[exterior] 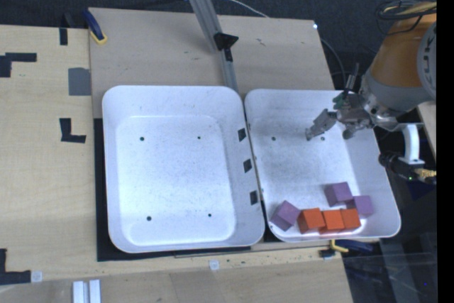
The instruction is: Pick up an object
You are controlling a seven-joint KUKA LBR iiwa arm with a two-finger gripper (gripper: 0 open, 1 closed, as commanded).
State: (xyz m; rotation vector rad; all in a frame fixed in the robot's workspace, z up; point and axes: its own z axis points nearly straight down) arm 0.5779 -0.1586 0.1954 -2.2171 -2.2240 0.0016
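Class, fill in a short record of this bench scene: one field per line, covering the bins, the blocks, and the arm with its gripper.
left bin: white, shallow, beside the right bin
right bin: white, holds all the blocks
purple blocks: three, at and
orange blocks: a row along the near edge, between the purple ones
block location: near end of the right bin
arm: reaches in from the right
gripper: over the far part of the right bin, apart from the blocks
held object: none visible
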